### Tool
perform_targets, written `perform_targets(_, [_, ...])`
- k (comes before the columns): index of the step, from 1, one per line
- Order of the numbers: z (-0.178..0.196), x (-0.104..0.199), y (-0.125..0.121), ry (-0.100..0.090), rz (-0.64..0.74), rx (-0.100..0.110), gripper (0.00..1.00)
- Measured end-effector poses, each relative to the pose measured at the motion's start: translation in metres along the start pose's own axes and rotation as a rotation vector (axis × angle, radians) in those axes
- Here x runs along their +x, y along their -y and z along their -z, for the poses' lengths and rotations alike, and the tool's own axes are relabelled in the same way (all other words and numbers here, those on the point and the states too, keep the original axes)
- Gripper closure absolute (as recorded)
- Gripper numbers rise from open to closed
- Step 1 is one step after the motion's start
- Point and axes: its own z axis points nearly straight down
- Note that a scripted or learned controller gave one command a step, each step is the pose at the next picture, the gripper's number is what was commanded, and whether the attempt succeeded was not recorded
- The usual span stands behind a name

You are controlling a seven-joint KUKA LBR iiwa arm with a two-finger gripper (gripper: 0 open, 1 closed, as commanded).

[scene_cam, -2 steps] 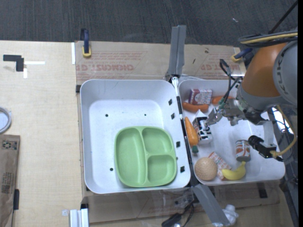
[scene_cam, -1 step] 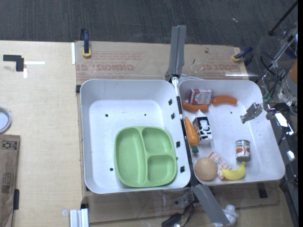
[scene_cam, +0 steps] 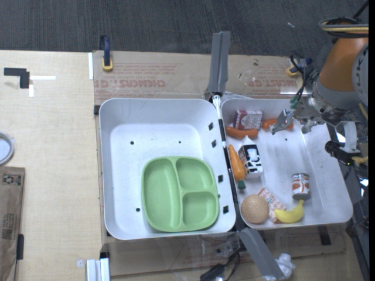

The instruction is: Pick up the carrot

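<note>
Camera view: The carrot (scene_cam: 237, 162) lies along the left wall of the right bin (scene_cam: 328, 215), just beside a black-and-white carton (scene_cam: 251, 159). The end effector (scene_cam: 282, 123) hangs over the bin's far side, near a pink box (scene_cam: 248, 119); whether it is wide or narrow cannot be told. The left bin (scene_cam: 117, 157) holds a green divided plate (scene_cam: 180, 193). Cardboard (scene_cam: 153, 75) behind the bins carries mirrored red lettering, not legible.

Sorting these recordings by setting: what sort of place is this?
Probably a robotics lab bench, not a kitchen: two white bins clamped on cardboard, toy food such as a carrot and banana, and a grey-orange arm.
</note>
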Motion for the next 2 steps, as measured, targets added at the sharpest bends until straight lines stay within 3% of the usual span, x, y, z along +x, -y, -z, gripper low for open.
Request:
perform_targets(1, [0.036, 0.029, 0.029, 0.0, 0.301, -0.001, 0.0])
perform_targets(2, [-0.032, 0.027, 0.076, 0.013, 0.491, -0.023, 0.0])
